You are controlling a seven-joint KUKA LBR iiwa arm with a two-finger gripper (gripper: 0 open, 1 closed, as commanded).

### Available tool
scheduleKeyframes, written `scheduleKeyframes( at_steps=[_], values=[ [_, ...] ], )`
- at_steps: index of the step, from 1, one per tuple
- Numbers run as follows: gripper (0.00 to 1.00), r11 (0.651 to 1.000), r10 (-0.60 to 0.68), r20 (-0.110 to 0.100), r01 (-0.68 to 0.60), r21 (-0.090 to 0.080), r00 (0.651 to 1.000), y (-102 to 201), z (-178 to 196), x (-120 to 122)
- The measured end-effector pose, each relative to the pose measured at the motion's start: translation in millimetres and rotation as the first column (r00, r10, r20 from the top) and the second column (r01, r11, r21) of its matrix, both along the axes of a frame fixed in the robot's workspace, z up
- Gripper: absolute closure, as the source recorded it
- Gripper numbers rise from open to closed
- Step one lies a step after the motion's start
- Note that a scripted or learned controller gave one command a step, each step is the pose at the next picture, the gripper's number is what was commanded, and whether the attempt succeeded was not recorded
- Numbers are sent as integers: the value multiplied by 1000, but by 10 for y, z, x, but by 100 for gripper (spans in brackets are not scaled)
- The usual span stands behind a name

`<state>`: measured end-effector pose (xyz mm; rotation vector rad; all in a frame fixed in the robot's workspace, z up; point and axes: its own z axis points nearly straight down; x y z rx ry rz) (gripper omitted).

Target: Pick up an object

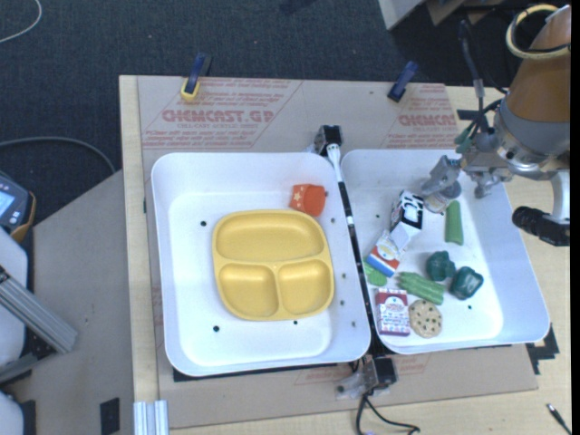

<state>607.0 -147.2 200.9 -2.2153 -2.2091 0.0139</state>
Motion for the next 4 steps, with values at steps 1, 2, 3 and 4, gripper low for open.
scheduleKeyframes(
  at_steps=[1,2,3,4],
  values=[
    [0,1000,3,14,-3,-2,1000,1,77,31],
    [0,1000,2,9,-2,-2,1000,-23,-355,-5],
    [0,1000,3,17,-3,-1,1000,-7,-765,66],
    [0,1000,2,42,-1,-11,999,-31,-849,130]
  ],
)
